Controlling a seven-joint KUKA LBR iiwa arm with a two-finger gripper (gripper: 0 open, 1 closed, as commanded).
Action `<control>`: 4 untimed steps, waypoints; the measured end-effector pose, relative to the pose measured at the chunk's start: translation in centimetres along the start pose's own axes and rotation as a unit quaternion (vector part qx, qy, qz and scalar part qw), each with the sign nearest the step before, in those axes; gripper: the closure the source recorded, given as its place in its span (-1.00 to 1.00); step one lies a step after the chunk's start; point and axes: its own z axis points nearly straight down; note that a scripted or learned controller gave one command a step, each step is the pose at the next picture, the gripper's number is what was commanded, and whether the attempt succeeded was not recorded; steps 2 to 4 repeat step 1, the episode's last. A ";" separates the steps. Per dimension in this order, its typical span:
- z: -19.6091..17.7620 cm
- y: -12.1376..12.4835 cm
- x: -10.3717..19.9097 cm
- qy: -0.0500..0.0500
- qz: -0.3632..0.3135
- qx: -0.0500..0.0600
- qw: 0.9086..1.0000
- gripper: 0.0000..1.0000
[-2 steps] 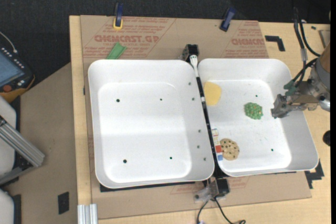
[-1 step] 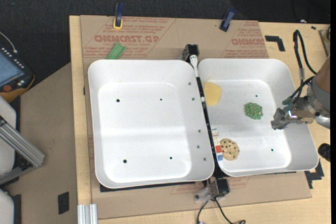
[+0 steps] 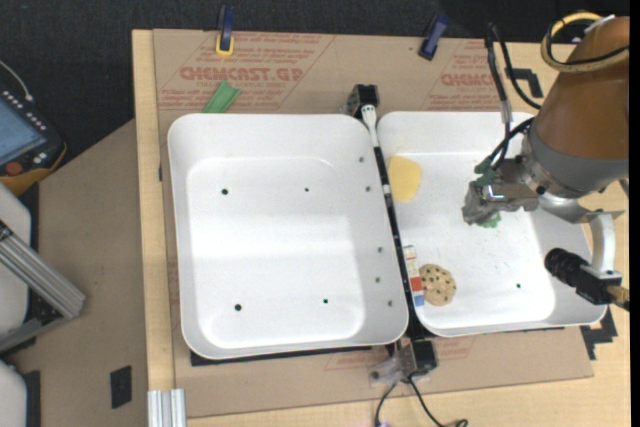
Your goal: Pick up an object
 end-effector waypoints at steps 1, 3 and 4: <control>-0.8 -2.6 -7.7 -0.003 0.009 0.001 1.000 1.00; -0.8 -2.6 -7.7 -0.003 0.009 0.001 1.000 1.00; -0.8 -2.6 -7.7 -0.003 0.009 0.001 1.000 1.00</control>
